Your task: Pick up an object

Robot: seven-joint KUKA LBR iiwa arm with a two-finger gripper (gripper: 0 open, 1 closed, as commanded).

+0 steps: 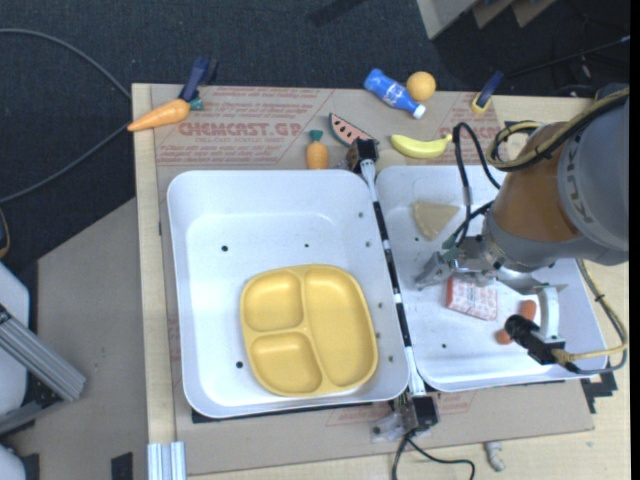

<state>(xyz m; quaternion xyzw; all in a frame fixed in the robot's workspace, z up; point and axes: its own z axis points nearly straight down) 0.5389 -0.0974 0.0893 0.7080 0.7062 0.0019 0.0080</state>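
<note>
Overhead, the single camera showed the grey arm with its orange band reaching in from three o'clock over the right white bin (570, 363), its two-finger gripper (447, 266) low near that bin's centre. How wide it stood, and whether it gripped anything, could not be told from this slant. The small red-and-white flat packet (472, 298) lay on the bin floor just beside the gripper, toward five o'clock, its long axis running roughly ten to four. A pale beige wedge-shaped piece (434, 218) sat near, toward twelve o'clock. The bin divider stood close at nine o'clock; open floor lay toward six. In the left white bin (200, 218) rested a yellow three-compartment plastic plate (308, 328), well apart.
</note>
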